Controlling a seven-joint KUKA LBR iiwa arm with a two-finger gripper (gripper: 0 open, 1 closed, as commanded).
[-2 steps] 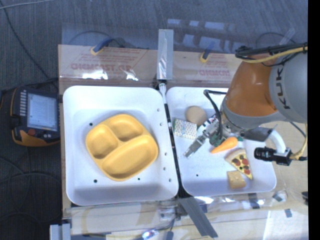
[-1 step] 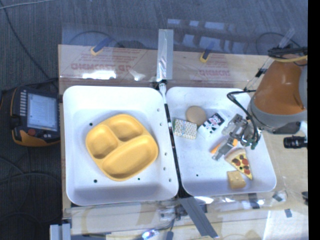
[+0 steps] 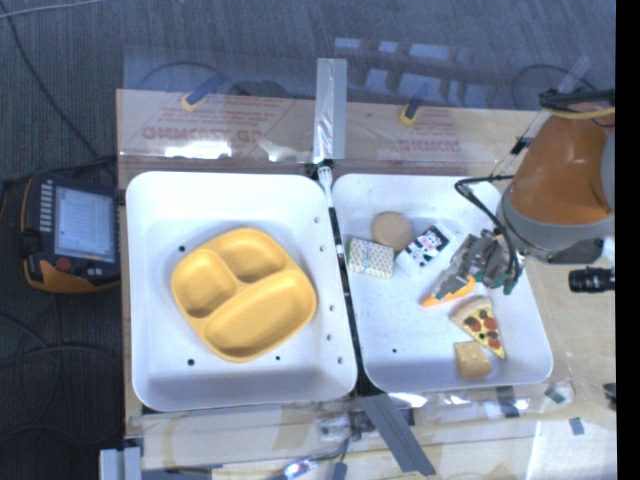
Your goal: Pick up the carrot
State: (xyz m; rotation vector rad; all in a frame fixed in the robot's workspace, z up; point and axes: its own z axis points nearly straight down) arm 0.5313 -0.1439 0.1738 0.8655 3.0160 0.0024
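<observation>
The orange carrot (image 3: 448,292) lies in the right bin (image 3: 400,363), towards its right side, pointing down-left. My gripper (image 3: 478,271) reaches in from the right and sits low just above and right of the carrot's thick end. Its dark fingers (image 3: 468,258) crowd that end of the carrot. I cannot tell whether they grip it.
In the right bin are also a round tan cookie (image 3: 392,230), a speckled block (image 3: 370,258), a black-and-white carton (image 3: 426,246), a pizza slice (image 3: 480,323) and a tan cube (image 3: 472,359). A yellow divided plate (image 3: 243,292) lies in the left bin (image 3: 160,368).
</observation>
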